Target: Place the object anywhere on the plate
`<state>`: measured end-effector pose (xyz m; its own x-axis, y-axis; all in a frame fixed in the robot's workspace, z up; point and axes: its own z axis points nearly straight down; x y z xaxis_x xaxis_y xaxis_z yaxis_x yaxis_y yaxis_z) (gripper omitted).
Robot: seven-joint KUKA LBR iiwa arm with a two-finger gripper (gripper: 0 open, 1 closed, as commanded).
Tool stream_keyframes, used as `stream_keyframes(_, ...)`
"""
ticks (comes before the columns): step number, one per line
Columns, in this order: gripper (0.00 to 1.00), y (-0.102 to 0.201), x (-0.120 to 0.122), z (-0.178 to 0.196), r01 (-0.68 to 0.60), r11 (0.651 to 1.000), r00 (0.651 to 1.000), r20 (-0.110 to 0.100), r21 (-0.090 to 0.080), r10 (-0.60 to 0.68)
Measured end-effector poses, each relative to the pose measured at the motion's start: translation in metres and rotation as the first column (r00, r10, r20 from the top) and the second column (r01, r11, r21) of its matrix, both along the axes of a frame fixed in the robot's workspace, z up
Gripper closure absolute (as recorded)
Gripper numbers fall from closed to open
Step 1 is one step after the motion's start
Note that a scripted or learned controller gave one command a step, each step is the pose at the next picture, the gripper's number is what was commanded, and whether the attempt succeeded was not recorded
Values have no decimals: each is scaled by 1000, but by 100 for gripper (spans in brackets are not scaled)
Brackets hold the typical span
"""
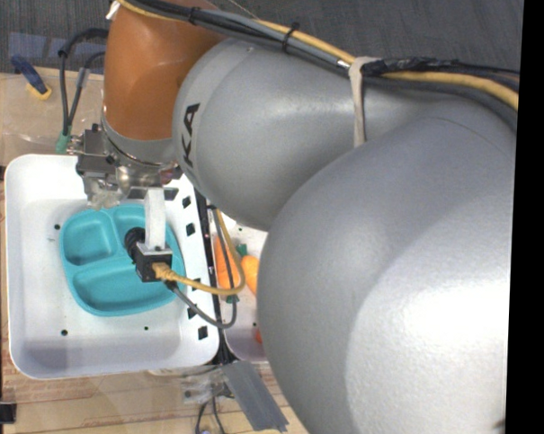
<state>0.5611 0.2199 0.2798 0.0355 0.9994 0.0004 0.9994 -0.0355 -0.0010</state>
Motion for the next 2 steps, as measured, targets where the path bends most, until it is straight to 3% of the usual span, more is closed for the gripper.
stream_keyframes(1,100,-2,-44,55,-298,955,955,3,0,298)
stream_keyframes(2,100,-22,-86,43,-523,852,852,-2,0,523)
